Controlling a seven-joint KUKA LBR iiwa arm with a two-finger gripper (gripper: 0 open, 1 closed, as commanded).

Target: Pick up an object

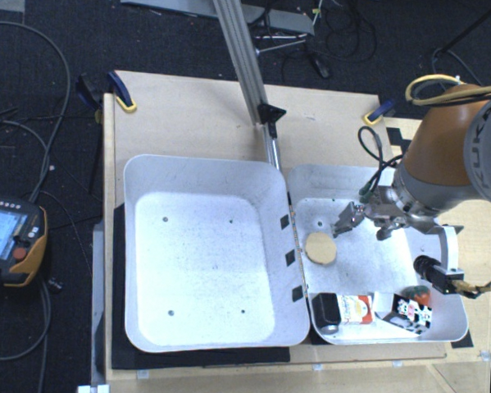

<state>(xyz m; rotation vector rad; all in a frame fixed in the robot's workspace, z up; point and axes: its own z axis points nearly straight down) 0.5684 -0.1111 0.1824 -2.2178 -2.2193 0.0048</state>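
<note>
The fingers (348,220) are seen slightly spread with nothing between them, held above the floor of the right bin (357,183). Just below them and a little to the left, a round tan disc (321,249) lies untouched. A black-and-red box (343,309) and a small printed pack (413,309) lie along the near wall. Nothing has been lifted yet; the grasp is judged still to be made. Open floor surrounds the disc, though the divider with the left bin (197,263) stands close beside it.
</note>
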